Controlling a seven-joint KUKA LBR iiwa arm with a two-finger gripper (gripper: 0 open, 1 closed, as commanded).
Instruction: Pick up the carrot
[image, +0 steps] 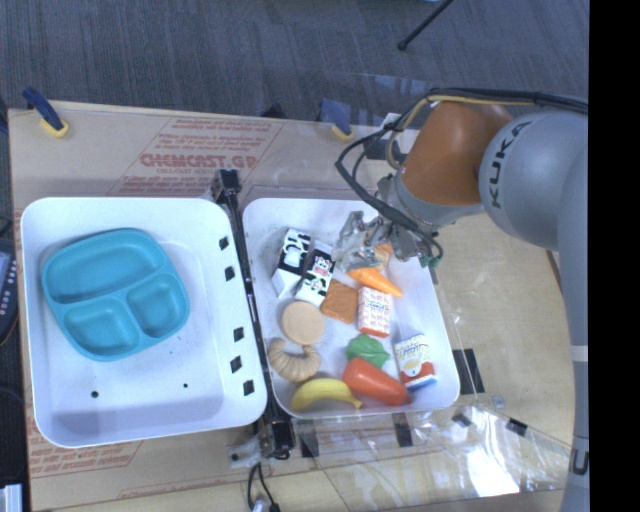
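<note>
A small orange carrot (376, 281) lies on its side in the right bin (437, 300), in its upper middle, with the pointed end towards the right. My gripper (368, 243) hangs low over the bin just above and behind the carrot's thick end, close to it. The wrist and its cables hide the spot where they might touch. Nothing can be seen lifted off the bin floor.
The right bin also holds black-and-white cartons (303, 262), a brown wafer (340, 301), a red-white box (376, 311), a round biscuit (302, 323), a ring pastry (293, 360), a banana (322, 394), a larger orange-red vegetable with a green top (377, 381) and a small can (414, 361). The left bin (60, 420) holds a blue divided plate (113, 291).
</note>
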